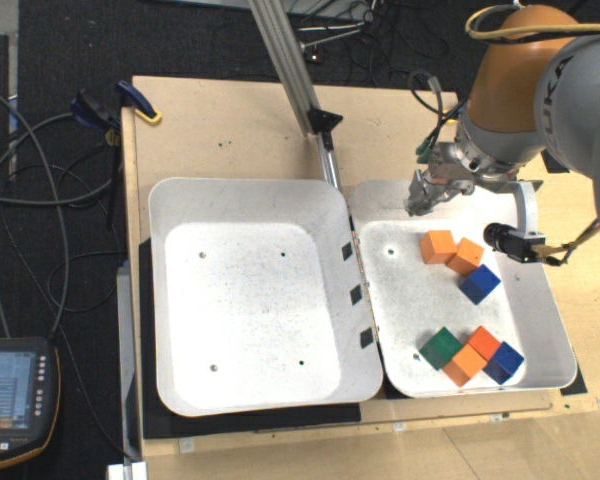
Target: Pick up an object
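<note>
Nearest you, at the front edge of the right bin (555,313), sits a tight cluster of four cubes: a green cube (441,348), an orange cube (465,364) touching it, a red-orange cube (484,343) just behind, and a dark blue cube (503,361) at the cluster's right end. Farther back in the same bin, a second group lies near the middle: a blue cube (479,283), then two orange cubes side by side, one at (468,255) and one at (438,246). Beyond these, your hand (422,200) hangs over the bin's far left corner, apart from every cube, with nothing visible between its fingers; you cannot tell whether it is wide or narrow. To your left, the left bin (170,268) rests on the desk (230,118).
</note>
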{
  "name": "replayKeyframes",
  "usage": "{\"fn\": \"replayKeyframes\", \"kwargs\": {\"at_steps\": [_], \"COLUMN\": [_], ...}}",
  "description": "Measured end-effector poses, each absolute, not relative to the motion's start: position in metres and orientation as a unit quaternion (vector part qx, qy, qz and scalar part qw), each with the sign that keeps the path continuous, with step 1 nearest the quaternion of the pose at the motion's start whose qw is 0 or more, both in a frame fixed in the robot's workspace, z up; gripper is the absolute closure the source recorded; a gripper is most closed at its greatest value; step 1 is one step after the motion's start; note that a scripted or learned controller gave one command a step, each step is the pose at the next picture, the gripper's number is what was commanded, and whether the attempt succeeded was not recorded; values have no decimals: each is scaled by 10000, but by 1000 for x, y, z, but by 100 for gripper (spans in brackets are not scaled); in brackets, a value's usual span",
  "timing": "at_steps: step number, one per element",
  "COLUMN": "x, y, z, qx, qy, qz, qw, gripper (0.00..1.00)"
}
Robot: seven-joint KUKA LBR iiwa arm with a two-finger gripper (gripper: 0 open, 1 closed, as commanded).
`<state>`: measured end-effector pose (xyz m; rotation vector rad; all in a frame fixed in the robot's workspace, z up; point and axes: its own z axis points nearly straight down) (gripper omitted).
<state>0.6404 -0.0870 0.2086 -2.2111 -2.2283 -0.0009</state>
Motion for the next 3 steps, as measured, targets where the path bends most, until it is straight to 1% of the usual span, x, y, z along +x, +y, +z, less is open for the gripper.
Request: {"fn": "replayKeyframes", "kwargs": {"at_steps": [1,2,3], "x": [610,583,560], "y": [-36,12,56], "z": [208,206,225], "qx": [-7044,-7045,-7043], "qy": [-7098,-7097,-7099], "qz": [-1,3,-5], "qw": [12,17,13], "gripper": [100,100,100]}}
